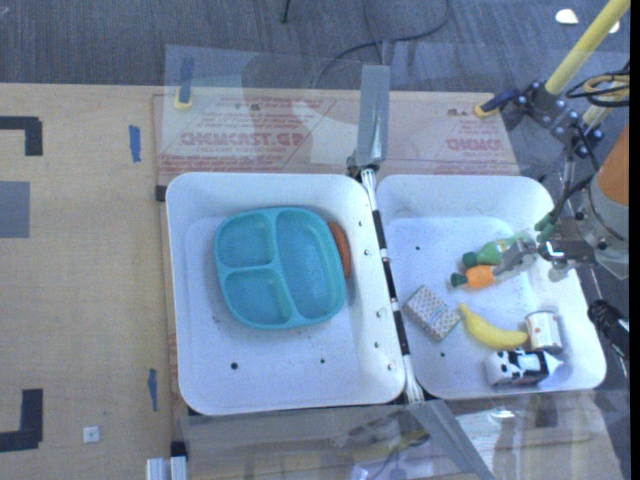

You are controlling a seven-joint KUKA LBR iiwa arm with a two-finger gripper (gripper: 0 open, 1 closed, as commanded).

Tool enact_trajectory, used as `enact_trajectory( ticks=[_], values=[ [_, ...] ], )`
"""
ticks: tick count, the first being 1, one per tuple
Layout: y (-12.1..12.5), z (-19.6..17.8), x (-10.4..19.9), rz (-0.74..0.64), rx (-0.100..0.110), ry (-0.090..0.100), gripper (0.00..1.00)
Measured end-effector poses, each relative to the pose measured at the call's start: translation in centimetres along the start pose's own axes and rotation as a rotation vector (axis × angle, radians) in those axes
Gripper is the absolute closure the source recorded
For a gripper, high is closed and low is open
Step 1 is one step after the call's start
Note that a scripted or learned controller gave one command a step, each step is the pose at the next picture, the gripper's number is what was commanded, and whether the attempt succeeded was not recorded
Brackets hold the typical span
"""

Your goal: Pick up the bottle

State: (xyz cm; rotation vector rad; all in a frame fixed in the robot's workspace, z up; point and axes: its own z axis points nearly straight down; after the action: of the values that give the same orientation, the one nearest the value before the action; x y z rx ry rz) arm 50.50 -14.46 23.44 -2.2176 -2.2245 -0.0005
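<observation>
Camera view: green bottle [494,250] lying roughly left-right beside fingers [520,256].

Arm [612,203] cut off at right edge

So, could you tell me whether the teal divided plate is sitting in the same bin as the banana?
No, the teal divided plate lies in the left bin, while the banana lies in the right bin.

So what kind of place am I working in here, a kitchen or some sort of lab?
Most likely a robotics lab bench, not a kitchen: two shallow white bins sit side by side on a wooden bench marked with tape, toy food like a banana lies in one, and cables trail over grey carpet.
</observation>
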Motion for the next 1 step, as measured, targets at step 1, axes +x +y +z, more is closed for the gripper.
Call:
enact_trajectory(
  ticks=[1],
  values=[
    [6.38,5.55,-0.35,-0.035,-0.002,-0.001,0.00]
  ],
)
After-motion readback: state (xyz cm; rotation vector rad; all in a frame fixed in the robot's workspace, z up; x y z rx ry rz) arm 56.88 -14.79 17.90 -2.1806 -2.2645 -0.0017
